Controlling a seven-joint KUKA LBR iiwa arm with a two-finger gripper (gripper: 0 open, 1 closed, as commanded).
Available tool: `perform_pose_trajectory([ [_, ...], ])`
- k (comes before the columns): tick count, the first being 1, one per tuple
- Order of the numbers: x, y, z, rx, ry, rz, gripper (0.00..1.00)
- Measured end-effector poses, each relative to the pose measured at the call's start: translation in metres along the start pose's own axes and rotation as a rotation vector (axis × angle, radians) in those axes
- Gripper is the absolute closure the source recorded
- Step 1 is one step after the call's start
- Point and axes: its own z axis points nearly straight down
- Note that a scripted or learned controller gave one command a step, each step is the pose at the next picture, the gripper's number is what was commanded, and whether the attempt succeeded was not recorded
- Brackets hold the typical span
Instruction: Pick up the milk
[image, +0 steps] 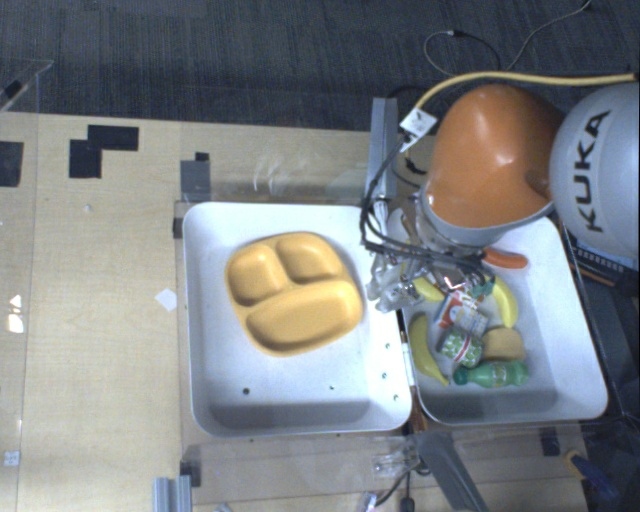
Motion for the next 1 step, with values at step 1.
perform_pose_trajectory([
  [1, -0.0416, 0.0925, 0.012, -0.003, 0.001, -0.194, 1.0],
])
